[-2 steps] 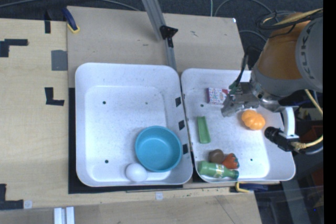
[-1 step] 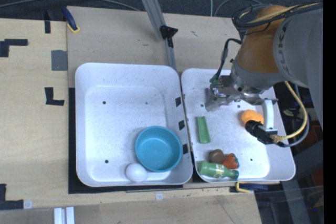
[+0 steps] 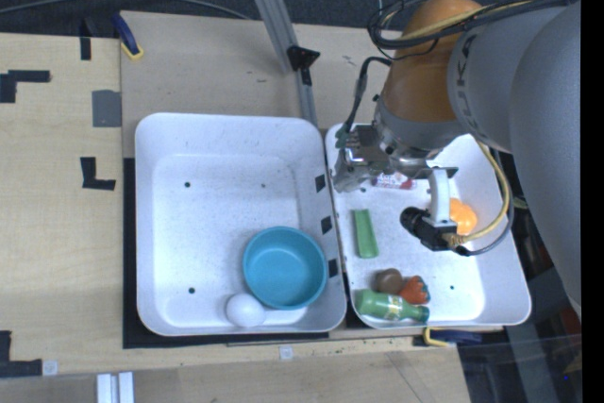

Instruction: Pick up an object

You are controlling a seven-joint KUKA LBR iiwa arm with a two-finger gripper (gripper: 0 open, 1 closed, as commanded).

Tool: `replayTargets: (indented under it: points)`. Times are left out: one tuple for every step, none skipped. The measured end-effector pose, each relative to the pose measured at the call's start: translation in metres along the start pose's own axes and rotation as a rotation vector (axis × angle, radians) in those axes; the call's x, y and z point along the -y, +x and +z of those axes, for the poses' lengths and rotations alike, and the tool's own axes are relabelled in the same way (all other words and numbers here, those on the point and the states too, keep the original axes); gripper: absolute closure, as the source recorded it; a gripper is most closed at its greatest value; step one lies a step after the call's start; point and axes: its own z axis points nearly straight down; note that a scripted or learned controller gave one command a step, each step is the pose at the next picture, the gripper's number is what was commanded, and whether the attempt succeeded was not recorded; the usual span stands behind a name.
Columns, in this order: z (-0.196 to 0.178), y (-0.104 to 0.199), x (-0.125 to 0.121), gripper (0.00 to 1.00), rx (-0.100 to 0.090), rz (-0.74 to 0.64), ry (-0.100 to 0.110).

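Note:
My gripper [image 3: 350,173] hangs over the far left corner of the right bin [image 3: 500,288], close to the wall between the two bins. Just below it lies a flat green bar [image 3: 364,233], apart from the gripper. A small white and red item [image 3: 393,182] lies right beside the gripper. At the bin's near edge sit a brown lump [image 3: 387,279], a red-orange piece [image 3: 412,290] and a green bottle [image 3: 389,305] on its side. An orange object [image 3: 463,215] rests further right. The arm's wrist hides the bin's far part.
The left bin [image 3: 170,203] holds a blue bowl [image 3: 282,266] near its front right corner, with a white ball [image 3: 244,308] touching the bowl's left side. A grey metal pole [image 3: 274,5] slants across the bench behind the bins.

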Motion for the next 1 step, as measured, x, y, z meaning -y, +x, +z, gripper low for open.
replayTargets:
  points:
    - [-0.0099,0.0440,-0.0170,1.00,0.001,0.002,-0.001]
